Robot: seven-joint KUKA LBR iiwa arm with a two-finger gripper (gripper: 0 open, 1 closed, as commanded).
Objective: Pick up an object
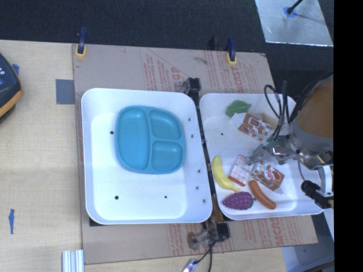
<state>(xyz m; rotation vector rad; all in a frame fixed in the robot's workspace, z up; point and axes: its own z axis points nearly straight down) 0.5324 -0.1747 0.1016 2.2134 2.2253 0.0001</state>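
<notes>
Nearest my camera, along the bottom of its 1 view, sits the purple plastic grape bunch (237, 200) in the near part of the right-hand shallow white bin (211, 109), which I use as my landmark. Just beside the grapes, toward the bin's right wall, lies an orange plastic sausage (262, 195); toward its left wall, a yellow plastic banana (220, 174). Between them lie 2 small red-and-white snack packets, 1 at centre (240, 169) and 1 nearer the arm (270, 176). A 3rd packet (254, 126) and a green plastic leaf (237, 108) lie in the bin's far part.

My gripper (265, 154) hangs over the bin's right half, just above the near packets; I cannot tell from here how it is set, and I see nothing held.

Closest under it is the packet by the arm. I judge it light, flat, crinkly and slippery, so I would pinch across its short edges. The sausage looks stiff and easier to take across its middle.
</notes>
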